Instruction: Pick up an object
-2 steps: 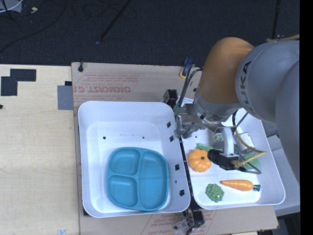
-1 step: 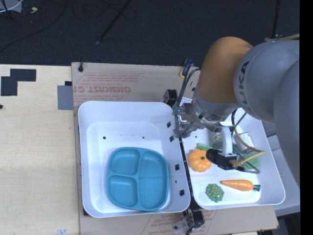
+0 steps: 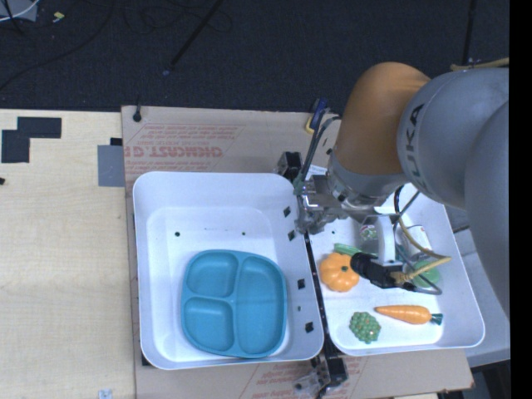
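An orange toy pumpkin (image 3: 338,273) lies in the right bin (image 3: 465,322), close to the divider. In front of it sit a green knobbly toy vegetable (image 3: 364,327) and an orange carrot (image 3: 405,313) with a green tip. My gripper (image 3: 309,214) hangs low over the right bin's back left corner, beside the wall between the bins and behind the pumpkin. Nothing shows in its grasp. The grey arm with its orange band covers the back of the right bin.
A blue divided plate (image 3: 233,303) lies in the left bin (image 3: 166,214), toward the front. A small pale and green item (image 3: 369,234) sits behind the pumpkin, partly hidden by the wrist. Cardboard lies under both bins.
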Motion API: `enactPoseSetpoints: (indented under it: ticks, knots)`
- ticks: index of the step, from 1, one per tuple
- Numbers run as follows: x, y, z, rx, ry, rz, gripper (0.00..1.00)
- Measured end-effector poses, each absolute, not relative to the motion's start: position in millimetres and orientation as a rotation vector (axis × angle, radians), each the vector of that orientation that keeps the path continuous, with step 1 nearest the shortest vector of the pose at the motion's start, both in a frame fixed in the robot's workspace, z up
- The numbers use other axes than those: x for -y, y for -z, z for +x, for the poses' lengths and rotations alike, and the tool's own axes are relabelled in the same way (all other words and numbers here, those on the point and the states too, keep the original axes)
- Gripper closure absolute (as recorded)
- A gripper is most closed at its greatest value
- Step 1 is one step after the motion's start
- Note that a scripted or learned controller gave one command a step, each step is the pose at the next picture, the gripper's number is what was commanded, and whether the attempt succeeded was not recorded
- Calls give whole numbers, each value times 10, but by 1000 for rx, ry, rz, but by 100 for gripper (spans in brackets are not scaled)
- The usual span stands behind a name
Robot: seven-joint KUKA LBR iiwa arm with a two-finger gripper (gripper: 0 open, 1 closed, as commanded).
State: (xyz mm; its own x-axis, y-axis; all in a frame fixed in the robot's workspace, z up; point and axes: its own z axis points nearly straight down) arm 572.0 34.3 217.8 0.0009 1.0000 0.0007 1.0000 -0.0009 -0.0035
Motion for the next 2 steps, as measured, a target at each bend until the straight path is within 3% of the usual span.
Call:
enactPoseSetpoints:
  ticks: [2]
  knots:
    - [-328,-2374,5724,2221,-1,-2221,100]
